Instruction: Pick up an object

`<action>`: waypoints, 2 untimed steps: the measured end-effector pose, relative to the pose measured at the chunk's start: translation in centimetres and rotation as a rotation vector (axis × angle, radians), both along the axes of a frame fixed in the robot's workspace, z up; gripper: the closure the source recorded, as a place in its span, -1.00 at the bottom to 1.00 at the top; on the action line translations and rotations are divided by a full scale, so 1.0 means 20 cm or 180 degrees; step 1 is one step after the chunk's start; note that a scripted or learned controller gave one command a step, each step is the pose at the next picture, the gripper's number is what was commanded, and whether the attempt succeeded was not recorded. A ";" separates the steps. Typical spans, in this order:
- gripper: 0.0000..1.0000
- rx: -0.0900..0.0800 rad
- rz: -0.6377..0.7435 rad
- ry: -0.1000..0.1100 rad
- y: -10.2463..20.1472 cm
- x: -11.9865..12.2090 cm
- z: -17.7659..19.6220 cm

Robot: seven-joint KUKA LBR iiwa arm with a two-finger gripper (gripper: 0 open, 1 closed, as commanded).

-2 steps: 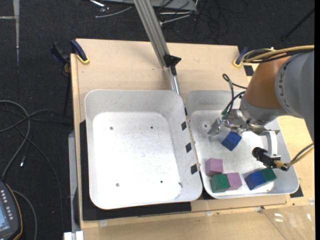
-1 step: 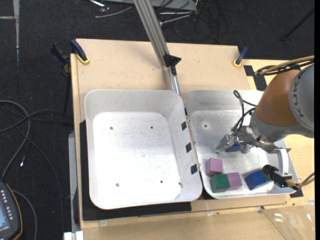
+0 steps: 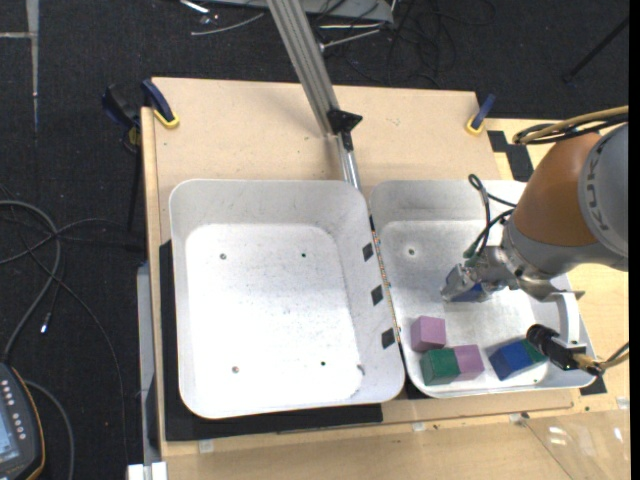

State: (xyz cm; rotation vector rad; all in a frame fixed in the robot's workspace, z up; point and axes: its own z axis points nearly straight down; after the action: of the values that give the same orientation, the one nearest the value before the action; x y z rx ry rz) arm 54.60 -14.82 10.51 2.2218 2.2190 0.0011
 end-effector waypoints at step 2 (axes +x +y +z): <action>1.00 0.0009 0.0042 -0.0029 0.57 0.43 0.47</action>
State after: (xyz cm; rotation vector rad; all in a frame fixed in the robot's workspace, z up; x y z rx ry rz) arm 63.13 -3.41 19.97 2.2040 2.2302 0.0143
